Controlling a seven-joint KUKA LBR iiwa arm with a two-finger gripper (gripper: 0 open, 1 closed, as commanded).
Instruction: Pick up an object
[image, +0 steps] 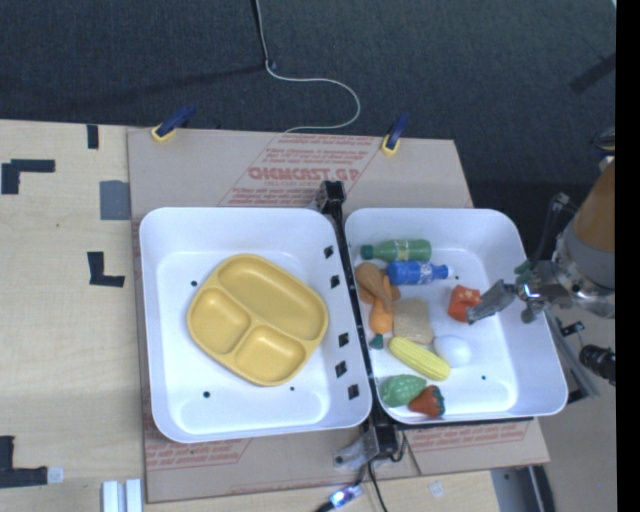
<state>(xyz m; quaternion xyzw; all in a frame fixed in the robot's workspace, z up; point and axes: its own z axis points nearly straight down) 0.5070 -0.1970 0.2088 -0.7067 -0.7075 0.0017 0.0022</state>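
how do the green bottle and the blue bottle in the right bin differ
The green bottle lies nearer the bin's far wall; the blue bottle lies just in front of it. The green one has a yellow label, the blue one a white cap. Both lie on their sides, roughly parallel.

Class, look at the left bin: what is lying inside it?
Inside the left bin lies one yellow divided plate with three compartments. Whatever bin floor sits beneath the plate is covered.

Even, diffuse overhead light falls across the bench, casting only faint shadows inside the two white bins (160, 330). The white plastic glares mildly; the dark floor (480, 60) stays dim. The frame is soft and slightly grainy throughout.
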